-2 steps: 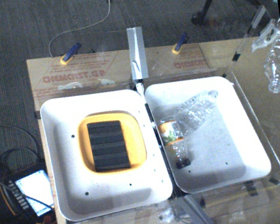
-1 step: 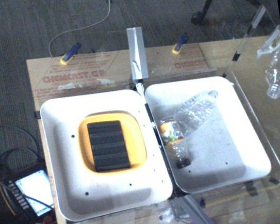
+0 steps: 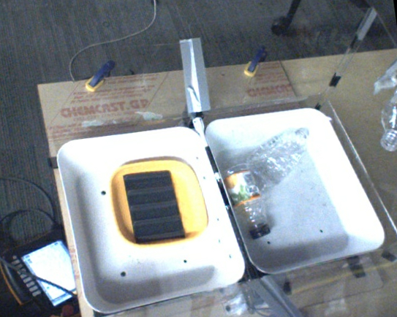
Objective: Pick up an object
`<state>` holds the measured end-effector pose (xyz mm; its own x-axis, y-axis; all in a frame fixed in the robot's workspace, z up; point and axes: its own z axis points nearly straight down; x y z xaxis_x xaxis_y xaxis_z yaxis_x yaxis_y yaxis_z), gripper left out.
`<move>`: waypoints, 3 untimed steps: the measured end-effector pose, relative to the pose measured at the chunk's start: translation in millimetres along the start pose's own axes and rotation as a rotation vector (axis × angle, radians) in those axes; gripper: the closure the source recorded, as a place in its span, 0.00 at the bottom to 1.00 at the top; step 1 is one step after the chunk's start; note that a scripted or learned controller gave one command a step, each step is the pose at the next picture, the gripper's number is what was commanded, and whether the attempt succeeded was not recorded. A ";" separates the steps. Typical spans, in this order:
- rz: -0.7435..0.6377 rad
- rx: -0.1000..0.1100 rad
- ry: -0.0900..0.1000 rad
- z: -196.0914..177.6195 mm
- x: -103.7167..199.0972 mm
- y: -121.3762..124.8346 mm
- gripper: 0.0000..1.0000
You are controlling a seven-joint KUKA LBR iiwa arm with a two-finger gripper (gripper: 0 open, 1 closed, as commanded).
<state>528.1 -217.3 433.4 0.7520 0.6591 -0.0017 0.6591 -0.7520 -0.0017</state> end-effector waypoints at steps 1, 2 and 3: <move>0.128 0.001 -0.001 0.7 23.6 21.5 0.00; 0.293 0.001 -0.001 0.2 -7.8 1.3 0.00; 0.411 0.000 -0.001 0.1 -25.1 -14.1 0.00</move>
<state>500.0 -223.2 433.3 0.9528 0.3037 -0.0028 0.3037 -0.9528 -0.0010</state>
